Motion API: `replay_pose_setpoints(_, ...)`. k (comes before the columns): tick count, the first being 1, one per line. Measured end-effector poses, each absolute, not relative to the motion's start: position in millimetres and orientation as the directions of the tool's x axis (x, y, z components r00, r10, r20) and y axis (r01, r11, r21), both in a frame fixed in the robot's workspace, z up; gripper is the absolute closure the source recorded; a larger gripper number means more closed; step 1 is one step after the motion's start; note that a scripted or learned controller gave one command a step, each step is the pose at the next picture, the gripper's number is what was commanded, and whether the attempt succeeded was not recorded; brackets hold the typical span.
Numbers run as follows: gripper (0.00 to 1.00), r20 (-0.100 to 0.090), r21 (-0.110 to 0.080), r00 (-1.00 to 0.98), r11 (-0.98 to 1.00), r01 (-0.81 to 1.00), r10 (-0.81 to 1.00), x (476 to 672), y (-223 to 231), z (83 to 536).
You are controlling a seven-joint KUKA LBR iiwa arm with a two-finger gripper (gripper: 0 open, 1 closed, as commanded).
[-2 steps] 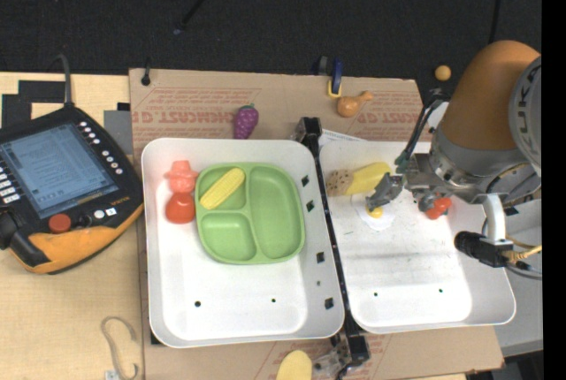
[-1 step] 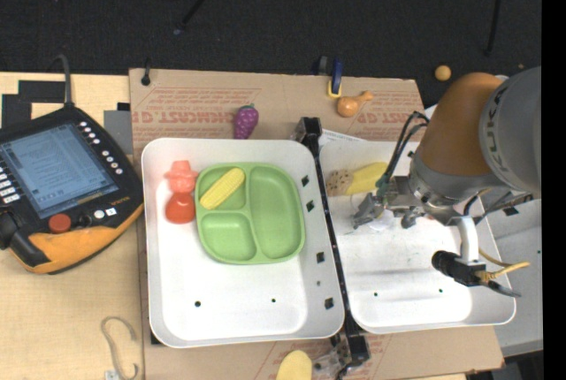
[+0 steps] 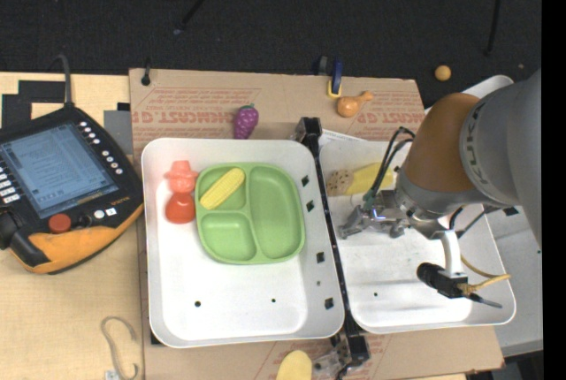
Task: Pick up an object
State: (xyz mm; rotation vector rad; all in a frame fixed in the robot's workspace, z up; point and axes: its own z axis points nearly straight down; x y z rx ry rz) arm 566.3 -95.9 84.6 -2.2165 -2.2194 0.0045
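We see the claw (image 3: pixel 371 217) low in the right bin (image 3: pixel 398 316), right of centre in the frame, and we cannot tell its state because the wrist hides it. It hangs just beside the yellow object (image 3: pixel 361 178) at that bin's upper left, which we judge its likely target. Further left, the green tray (image 3: pixel 256 219) holds a corn cob (image 3: pixel 220 187) in the left bin (image 3: pixel 230 316).

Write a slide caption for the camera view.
KUKA arm reaches into right bin; green divided plate with toy corn in left bin.
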Motion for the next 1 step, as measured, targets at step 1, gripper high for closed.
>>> replay_pose_setpoints(1,1.0,0.002,-0.004,0.006,-0.006,1.0,1.0,566.5,-98.1,97.3)
